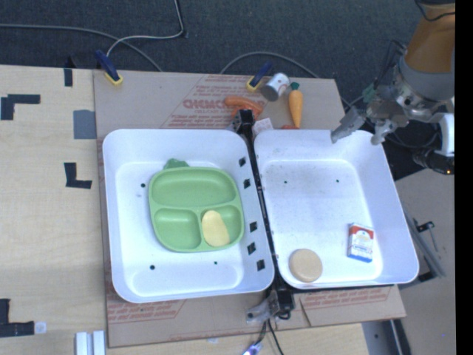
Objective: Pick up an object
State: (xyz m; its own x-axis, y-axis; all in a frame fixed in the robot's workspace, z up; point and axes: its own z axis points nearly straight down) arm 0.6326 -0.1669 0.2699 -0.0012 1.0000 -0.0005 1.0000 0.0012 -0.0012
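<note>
Two white bins; left bin (122, 198) holds a green tray (194, 191) with a yellow piece (215, 228). Right bin (384, 191): tan disc (305, 265), small carton (361, 242) (red-white-blue). My pincer (360, 129) hangs spread, holding nothing, over the far rim.

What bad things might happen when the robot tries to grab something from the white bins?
The end effector hovers at the far corner of the right bin, away from everything. The small box lies flat near the bin's wall, so the fingers might bump that wall or slide off. The round tan disc looks low and smooth, so it may slip out.
</note>
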